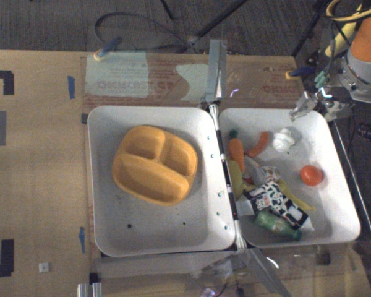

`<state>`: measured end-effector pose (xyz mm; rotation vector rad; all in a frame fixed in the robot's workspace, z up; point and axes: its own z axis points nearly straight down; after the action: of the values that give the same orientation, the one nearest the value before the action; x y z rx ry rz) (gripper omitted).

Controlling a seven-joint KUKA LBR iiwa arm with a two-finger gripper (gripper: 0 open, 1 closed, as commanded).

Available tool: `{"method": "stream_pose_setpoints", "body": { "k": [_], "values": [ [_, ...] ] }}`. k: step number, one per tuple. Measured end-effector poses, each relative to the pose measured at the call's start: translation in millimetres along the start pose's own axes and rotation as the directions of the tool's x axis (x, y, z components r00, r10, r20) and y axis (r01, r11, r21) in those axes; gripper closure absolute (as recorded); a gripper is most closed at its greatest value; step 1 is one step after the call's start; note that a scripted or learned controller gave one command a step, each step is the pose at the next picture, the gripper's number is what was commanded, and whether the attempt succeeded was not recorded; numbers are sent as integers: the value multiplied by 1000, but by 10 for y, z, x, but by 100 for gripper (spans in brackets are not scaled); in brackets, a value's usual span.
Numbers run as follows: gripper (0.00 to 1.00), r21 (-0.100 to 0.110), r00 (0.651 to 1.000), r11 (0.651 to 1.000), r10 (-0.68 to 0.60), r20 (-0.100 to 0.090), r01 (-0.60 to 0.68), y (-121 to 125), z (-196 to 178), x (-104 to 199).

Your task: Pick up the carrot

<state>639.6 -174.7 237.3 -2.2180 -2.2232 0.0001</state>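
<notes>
I've got the fingers open, holding nothing, at the right bin's 1 o'clock corner; carrot lies approx 9 o'clock by the divider, so approach is next.

Carrot hard against divider; sausage and banana crowd it. Right bin's far right floor open past tomato.

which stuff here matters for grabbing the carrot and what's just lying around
For the job: carrot, gripper, right bin.

Lying about: orange divided plate, left bin, tomato, black-and-white carton, green bottle, white crumpled item.
</notes>
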Motion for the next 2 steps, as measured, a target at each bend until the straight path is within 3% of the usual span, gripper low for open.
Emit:
{"method": "stream_pose_setpoints", "body": {
  "k": [1,2],
  "values": [
    [0,0,997,997,81,1,-81,-471,695,-493],
    [0,-28,998,998,55,5,-55,-837,959,-441]
  ]
}}
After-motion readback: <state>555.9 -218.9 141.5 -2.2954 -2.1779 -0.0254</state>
